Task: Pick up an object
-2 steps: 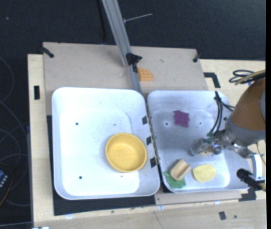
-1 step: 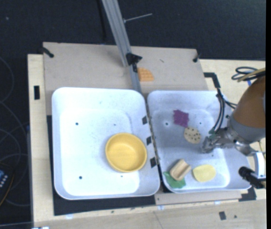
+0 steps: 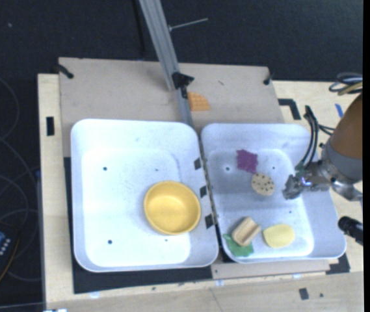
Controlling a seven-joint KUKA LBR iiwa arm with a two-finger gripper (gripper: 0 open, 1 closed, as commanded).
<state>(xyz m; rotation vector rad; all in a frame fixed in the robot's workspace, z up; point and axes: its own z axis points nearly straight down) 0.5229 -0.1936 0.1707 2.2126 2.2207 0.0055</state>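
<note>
The right bin holds a purple piece, a round tan cookie with dark dots, a tan bread-like roll lying on a green scrap, and a yellow lemon-like lump. A yellow bowl sits in the left bin. My gripper hangs low over the right side of the right bin, just right of the cookie. Nothing shows between its tips.
A grey metal rail slants down from the top to the gap between the bins. An orange tag lies on the board behind them. Cables run along my arm at the right edge.
</note>
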